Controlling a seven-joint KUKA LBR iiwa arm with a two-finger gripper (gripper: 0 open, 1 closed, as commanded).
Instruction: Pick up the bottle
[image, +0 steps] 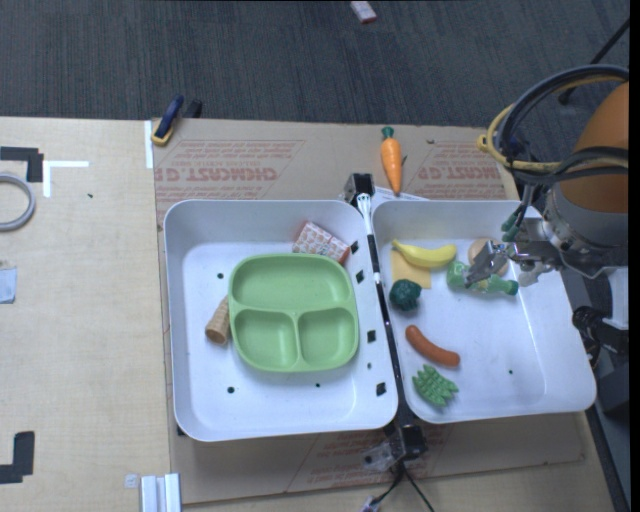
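The bottle (484, 283) is small and light green, and it lies on its side in the back half of the right bin (520, 385). My gripper (490, 262) reaches in from the right and sits directly over the bottle, overlapping its upper side. Its metal tip hides part of the bottle. The grey arm with its orange band (608, 135) rises at the right edge of the view.
The right bin also holds a banana (424, 253) on a yellow block (407, 272), a dark green broccoli (405, 294), a sausage (432, 346) and a green leafy piece (435, 386). The left bin (195, 390) holds a green divided plate (295, 313), a cone (218, 322) and a patterned packet (320, 240). A carrot (390, 158) lies behind the bins.
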